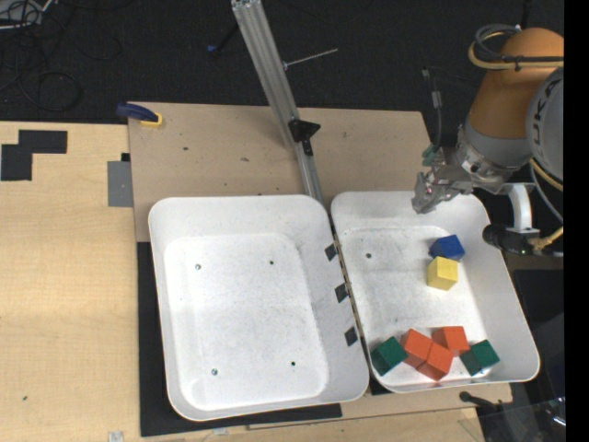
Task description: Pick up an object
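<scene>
Arm and tool point(431, 194) poised over the far rim of the right bin point(515, 334), at about 1 o'clock from the bin's centre.

The tool's opening cannot be told at this size, and nothing shows in its grip. The blocks lie in the right bin: a blue block point(447, 246) and a yellow block point(443, 273) just beside each other toward 2 o'clock, well apart from a cluster at 6 o'clock formed of two green blocks point(388, 354) flanking orange blocks point(431, 350). All are near-cubic, so no long axis can be told; most sit turned, corners toward the bin's walls. The left bin point(175, 219) adjoins on the wooden surface point(64, 247).
</scene>
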`<action>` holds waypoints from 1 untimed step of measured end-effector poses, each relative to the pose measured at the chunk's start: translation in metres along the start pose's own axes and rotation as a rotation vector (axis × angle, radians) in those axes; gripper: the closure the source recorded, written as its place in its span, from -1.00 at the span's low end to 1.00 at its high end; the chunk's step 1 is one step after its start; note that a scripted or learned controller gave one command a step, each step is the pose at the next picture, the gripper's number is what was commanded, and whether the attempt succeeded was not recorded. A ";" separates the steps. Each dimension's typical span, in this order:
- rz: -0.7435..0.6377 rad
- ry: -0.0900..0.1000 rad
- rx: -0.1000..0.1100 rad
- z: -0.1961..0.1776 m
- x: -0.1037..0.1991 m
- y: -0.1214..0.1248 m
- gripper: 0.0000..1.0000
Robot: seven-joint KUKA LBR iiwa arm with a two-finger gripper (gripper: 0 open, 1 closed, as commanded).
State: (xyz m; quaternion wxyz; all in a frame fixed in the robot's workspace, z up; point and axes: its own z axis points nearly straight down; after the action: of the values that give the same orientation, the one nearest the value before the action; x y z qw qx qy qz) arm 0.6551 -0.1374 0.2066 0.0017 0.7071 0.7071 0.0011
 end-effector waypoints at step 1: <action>-0.005 0.004 0.007 -0.011 0.055 -0.016 1.00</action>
State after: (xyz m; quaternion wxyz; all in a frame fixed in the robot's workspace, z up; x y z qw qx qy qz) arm 0.6393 -0.0829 0.2173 -0.0021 0.7054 0.7088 0.0002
